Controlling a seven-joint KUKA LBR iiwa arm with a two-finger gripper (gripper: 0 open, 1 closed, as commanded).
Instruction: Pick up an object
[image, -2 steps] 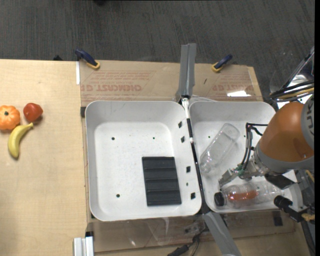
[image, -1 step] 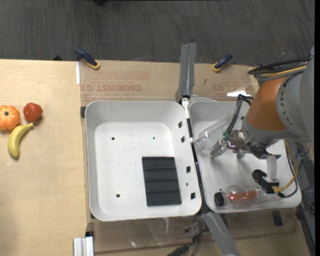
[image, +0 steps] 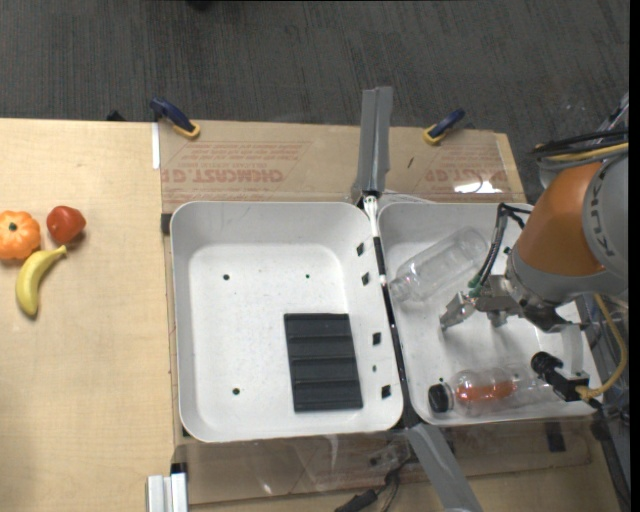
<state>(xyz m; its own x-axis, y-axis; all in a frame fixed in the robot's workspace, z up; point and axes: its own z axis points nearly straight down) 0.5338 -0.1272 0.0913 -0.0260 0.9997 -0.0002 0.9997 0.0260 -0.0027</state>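
Observation:
A clear plastic bottle (image: 437, 263) lies tilted in the right bin (image: 420, 225), near its upper left. Along that bin's front wall lies a second clear bottle (image: 487, 390) with reddish contents and a black cap at its left end. In the left bin (image: 200, 300) a black ridged block (image: 323, 362) rests flat at the front right. My gripper (image: 475, 316) hangs over the middle of the right bin, between the two bottles and just below the clear one. Its fingers are spread apart, open, with nothing between them.
A grey bar (image: 374, 140) runs back from the seam between the bins. Two clamps (image: 176, 117) hold cardboard behind them. On the wooden bench at far left lie an orange (image: 17, 236), a red apple (image: 66, 224) and a banana (image: 34, 279).

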